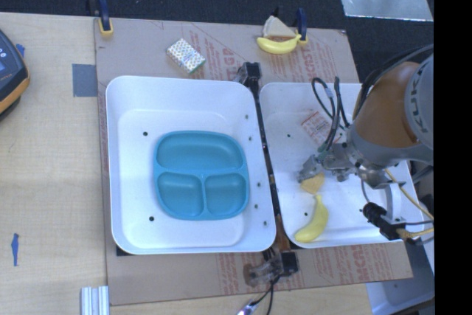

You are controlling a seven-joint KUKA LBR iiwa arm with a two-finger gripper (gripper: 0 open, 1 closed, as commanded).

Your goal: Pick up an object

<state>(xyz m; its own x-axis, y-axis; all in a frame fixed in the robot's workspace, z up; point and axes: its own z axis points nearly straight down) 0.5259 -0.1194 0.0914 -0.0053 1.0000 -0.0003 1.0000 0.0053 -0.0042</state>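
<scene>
Gripper is hovering low in the right bin, finger state impossible to tell, its tip touching the banana top end — the banana is lying at six o'clock of it — so descending squarely and centring over the fruit seems advisable before closing.

A blue divided plate sits in the left white bin; a yellow banana lies in the right white bin.

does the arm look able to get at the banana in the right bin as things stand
Probably yes: the end effector hangs over the right bin, just above the banana, which lies exposed on the bin floor with nothing covering it.
</scene>
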